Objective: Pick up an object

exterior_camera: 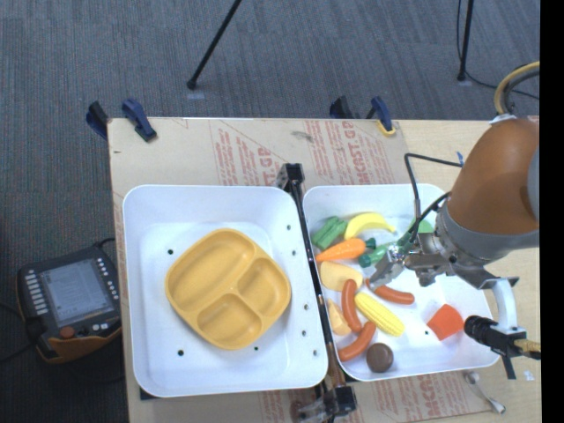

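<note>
Fig.: Toy food in right bin (423,370); gripper (388,270) low over pile.
Nearest piece, sausage (394,295), just below fingertips: prob. light, stiff, slick plastic; grip across mid-length. Corn (379,314), carrot (341,250) beside. Finger state: can't tell. Yellow tray (228,287) in left bin.

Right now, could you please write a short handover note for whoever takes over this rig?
Gripper: low over the right white bin, among the toy food; finger state unclear, nothing seen held.
Things: plastic yellow banana, orange carrot, yellow corn cob and red cup lie in that bin. Yellow divided plastic tray sits in the left white bin.
Done: nothing lifted.
Left: grasp and raise one object.
</note>
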Robot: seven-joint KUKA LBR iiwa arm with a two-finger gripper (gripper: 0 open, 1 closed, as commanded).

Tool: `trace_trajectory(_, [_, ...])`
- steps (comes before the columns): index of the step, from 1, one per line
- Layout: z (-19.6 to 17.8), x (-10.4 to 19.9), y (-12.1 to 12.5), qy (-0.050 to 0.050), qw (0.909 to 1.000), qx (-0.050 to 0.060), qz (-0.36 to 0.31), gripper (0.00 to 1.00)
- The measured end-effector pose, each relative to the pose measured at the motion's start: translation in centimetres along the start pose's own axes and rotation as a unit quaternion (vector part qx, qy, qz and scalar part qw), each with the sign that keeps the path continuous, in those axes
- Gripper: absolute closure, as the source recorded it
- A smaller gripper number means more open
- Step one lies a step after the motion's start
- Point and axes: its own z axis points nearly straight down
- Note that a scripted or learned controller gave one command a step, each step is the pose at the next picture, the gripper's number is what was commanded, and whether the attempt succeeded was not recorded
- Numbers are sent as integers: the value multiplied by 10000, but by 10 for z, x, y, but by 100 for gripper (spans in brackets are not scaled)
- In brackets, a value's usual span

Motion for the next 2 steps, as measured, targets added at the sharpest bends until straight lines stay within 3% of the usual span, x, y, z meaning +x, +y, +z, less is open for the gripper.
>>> trace_trajectory(1, [128, -36, 4, 1, 9939, -3, -1101, 0])
trace_trajectory(2, [119, -36, 5, 10, 9941, 6, -1084, 100])
